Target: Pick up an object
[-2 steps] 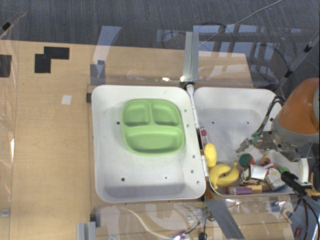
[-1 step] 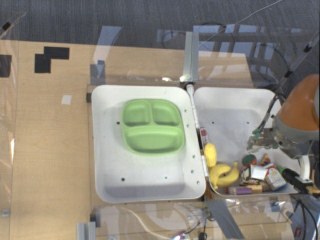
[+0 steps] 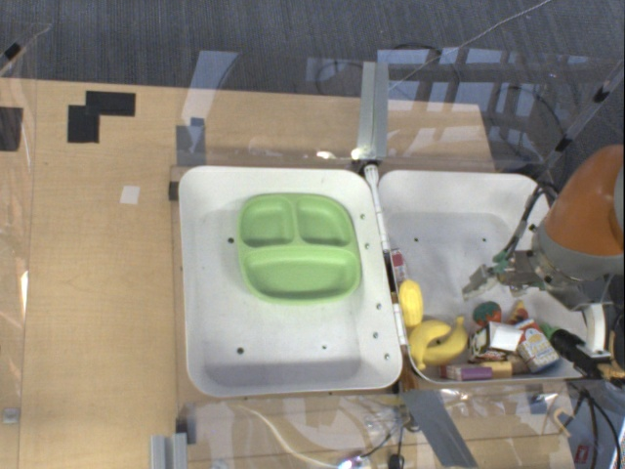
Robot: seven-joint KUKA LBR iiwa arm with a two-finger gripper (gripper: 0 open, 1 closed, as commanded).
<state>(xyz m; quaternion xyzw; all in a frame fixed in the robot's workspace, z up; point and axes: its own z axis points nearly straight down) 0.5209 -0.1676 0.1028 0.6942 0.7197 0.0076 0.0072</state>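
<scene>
Hovering inside right bin (image 3: 439, 213), gripper (image 3: 500, 274) with fingers apart, clamping nothing. Lying just below it by the near wall, cluttered objects (image 3: 503, 345); bananas (image 3: 430, 335) further left. Sitting well left in left bin (image 3: 210, 360), green tray (image 3: 296, 246). Leaving open floor above gripper.

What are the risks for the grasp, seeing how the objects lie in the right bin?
1. The small items are packed together in the right bin's front corner, so the gripper may catch two or none.
2. The banana lies against the bin's front wall, leaving little room for a finger.
3. The arm hangs above the pile, hiding part of it.
</scene>
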